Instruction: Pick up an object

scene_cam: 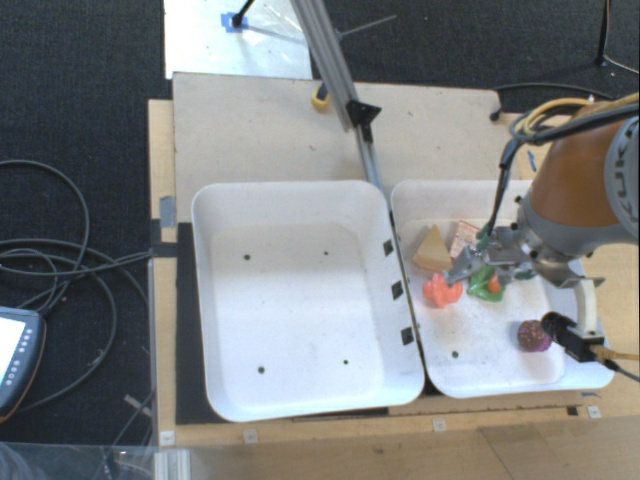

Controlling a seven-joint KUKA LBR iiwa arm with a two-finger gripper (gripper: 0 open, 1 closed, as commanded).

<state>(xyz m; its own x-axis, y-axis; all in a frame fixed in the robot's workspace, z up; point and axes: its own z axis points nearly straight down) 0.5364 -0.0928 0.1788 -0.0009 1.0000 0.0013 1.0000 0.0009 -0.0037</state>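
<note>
Dark carpet all round, and your wooden bench has the two white bins on top. Left bin has bare floor showing. Right bin holds your stuff: an orange toy, a tan wedge, something green and a purple ball. Your gripper sits low just above the orange toy, touching or nearly; honestly can't tell how wide it's open or if it's got anything.
</note>
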